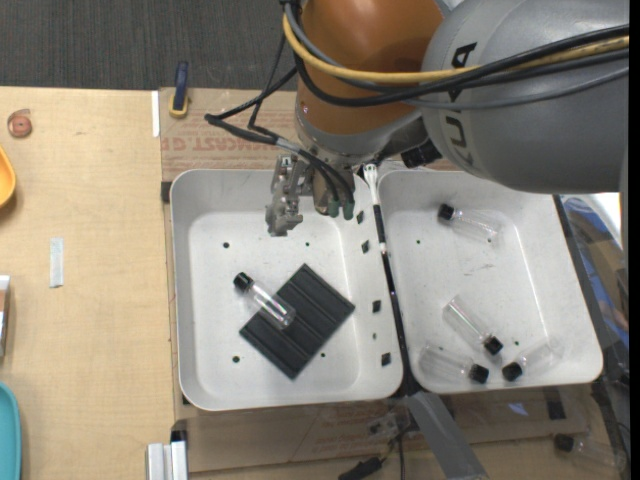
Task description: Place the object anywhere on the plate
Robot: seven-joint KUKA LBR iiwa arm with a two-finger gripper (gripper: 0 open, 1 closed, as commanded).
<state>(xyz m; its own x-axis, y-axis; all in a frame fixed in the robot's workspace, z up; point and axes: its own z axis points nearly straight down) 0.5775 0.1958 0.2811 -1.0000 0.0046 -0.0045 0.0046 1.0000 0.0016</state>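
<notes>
A black ribbed plate (305,323) lies tilted in the left bin (200,368). A clear vial with a black cap (263,299) rests across the plate's upper left edge, its cap end hanging off onto the bin floor. My gripper (288,200) hangs over the back of the left bin, above and apart from the vial and plate, with nothing seen between its fingers.
The right bin (560,268) holds several more clear vials with black caps: one (466,221) near the back, others (480,338) clustered at the front. The big grey and orange arm (420,58) covers the back of both bins. A wooden bench top (80,268) lies to the left.
</notes>
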